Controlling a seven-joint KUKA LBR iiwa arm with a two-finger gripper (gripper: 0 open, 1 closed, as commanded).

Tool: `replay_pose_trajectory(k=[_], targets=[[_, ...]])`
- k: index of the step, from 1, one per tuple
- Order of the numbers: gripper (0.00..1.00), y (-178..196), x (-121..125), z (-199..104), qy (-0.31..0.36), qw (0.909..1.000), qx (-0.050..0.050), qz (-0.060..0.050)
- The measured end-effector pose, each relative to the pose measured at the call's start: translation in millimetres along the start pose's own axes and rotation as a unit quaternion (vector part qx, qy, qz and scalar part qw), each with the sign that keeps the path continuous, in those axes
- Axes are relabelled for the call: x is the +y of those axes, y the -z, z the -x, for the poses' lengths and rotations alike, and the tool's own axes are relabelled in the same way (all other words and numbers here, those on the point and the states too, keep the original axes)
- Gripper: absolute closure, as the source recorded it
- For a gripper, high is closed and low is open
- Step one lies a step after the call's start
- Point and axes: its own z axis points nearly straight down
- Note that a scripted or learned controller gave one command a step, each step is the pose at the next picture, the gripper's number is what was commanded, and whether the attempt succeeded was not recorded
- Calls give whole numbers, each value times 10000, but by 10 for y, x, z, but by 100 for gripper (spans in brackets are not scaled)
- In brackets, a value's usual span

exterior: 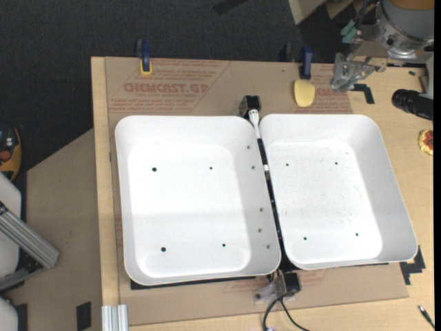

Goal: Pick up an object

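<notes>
A small pale-yellow object lies on the bench near its far edge, just beyond the far-left corner of the right bin. Its long axis runs toward that far edge, narrower end pointing away from the bins. The gripper hangs just beside it; whether its fingers are spread is unclear. Red print on the bench reads "CHEMCAST GP". The left bin adjoins the right.
</notes>
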Motion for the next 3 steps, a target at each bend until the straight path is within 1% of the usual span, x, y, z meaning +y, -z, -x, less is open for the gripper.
replay_pose_trajectory(k=[1,2,3], targets=[[100,-907,245,-237,-18,9999,11,-121],[100,-563,251,-7,-41,10000,-4,-67],[100,-393,74,-27,-38,9999,8,-94]])
